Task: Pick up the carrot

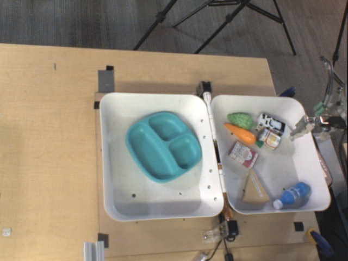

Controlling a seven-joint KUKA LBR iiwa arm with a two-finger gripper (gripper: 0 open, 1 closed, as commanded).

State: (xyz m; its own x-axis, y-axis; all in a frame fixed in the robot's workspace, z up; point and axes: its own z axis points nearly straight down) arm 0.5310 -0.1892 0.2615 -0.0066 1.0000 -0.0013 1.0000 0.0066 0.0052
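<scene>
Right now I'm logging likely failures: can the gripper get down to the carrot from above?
Probably yes. The carrot lies uncovered in the right bin, nothing on top. The green item touches it and a small packet sits close, so finger room looks tight. The gripper waits at the bin's right rim.

— Where's the gripper (305, 127) sitting?

— At the far right of the view, coming in from that edge. A pale metal finger (300, 128) slants down and to the left, ending in a narrow tip.

— And behind it?

— Up and to the right of that tip there's a cluster of grey and greenish hardware, blurred, with thin wire-like parts rising above it.

— Anything between the fingers?

— Nothing there that I can see. How they're set is too small and blurred to tell.
</scene>
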